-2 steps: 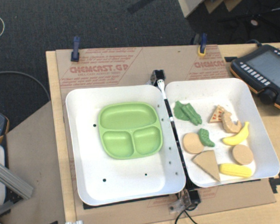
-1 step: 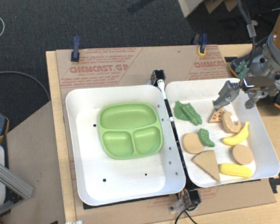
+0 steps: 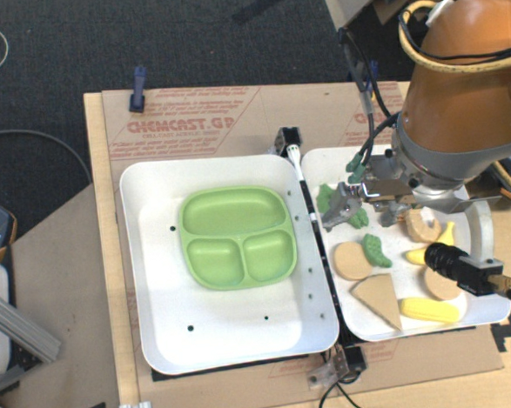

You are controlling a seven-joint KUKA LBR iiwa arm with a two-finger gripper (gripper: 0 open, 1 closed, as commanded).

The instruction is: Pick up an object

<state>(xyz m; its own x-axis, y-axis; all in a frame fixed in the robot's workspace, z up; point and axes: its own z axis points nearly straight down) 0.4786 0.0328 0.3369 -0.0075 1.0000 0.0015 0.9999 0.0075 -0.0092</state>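
Note:
The right bin (image 3: pixel 324 160) holds several toy foods. My gripper (image 3: pixel 337 209) hangs low over the bin's left part, close to the divider between the bins. A small green piece (image 3: pixel 326 193) lies just above it and another green piece (image 3: pixel 360 220) just to its right. Below them sit a green broccoli-like piece (image 3: pixel 376 250), a tan disc (image 3: pixel 350 260) and a tan wedge (image 3: pixel 380 299). A yellow corn-like piece (image 3: pixel 431 309) lies at the front. A round tan slice (image 3: pixel 423 224) and small yellow pieces (image 3: pixel 416 255) lie under the wrist.
The left bin (image 3: pixel 154 249) holds a green divided plate (image 3: pixel 238 237) with three compartments. The arm's grey and orange body (image 3: pixel 460 71) covers the right bin's far right part. Cardboard (image 3: pixel 180 121) lies under both bins.

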